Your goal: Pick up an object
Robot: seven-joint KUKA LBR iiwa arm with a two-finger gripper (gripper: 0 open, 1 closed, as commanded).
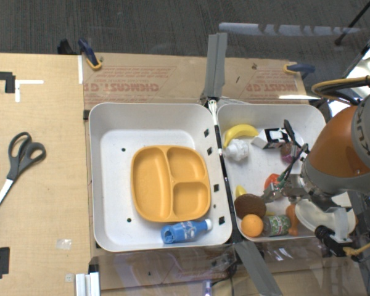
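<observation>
My gripper [279, 191] hangs low in the right bin [262, 110], at the end of the grey arm with its orange band [336, 145]. It sits just above a small red item [271, 180] and beside a brown rounded object [249, 204]. An orange ball [251, 226] and a dark can lying on its side [276, 225] rest along the bin's front wall. A banana [241, 131], a white crumpled piece [237, 149], a black-and-white object [272, 137] and a purple thing [288, 151] lie farther back. The arm hides the bin's right side.
The left bin [105, 165] holds a yellow divided plate [171, 182] and a blue bottle [185, 230] at its front wall. Scissors [17, 159] lie on the bench at the far left. A grey post [215, 66] rises behind the bins' shared wall.
</observation>
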